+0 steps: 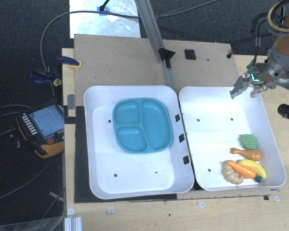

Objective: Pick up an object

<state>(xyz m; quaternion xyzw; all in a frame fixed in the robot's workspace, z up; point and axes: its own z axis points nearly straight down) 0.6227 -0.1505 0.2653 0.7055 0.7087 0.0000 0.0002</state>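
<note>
pincer above right bin's far edge

Your bench, seen from above at a slant, on a dark floor.

You have a tan board covering the bench top, ringed by dark carpet-like floor. A bright, glaring sheet lies past the board's far edge. A grey pole slants down across it onto the board. Cables loop over the floor at your left, near blue and yellow clamps and a handheld pendant.
</note>
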